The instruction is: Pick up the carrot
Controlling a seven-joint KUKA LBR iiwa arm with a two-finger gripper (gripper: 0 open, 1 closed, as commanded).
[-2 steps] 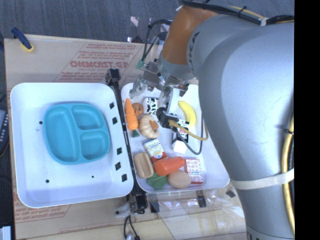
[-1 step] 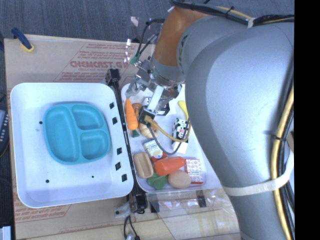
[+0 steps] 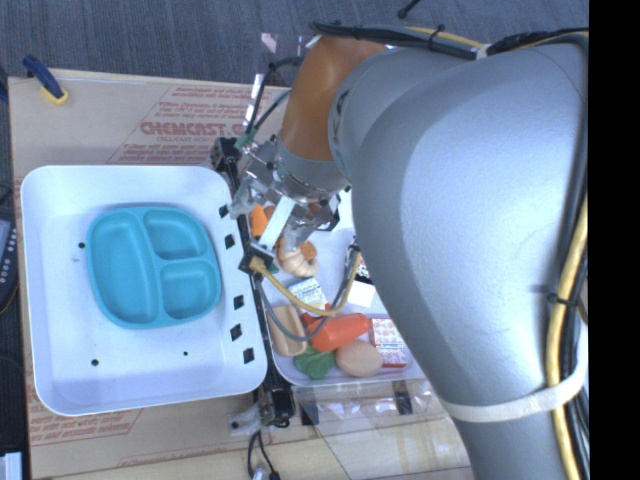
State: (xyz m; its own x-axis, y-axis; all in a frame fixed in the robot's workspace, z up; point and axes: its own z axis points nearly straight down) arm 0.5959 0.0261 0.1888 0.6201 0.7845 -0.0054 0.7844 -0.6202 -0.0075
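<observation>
Orange tapered plastic carrot (image 3: 340,330), lower centre of frame | likely light, stiff, slippery; grip mid-body | claw (image 3: 283,240) above it, opening: cannot tell.

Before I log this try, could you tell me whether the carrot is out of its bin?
No: the carrot lies in the right bin among other items.

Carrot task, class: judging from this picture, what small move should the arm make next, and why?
Probably shift the claw toward the near end of the right bin. The carrot lies there among other toy food, and the claw sits farther up the bin, over other pieces.
</observation>
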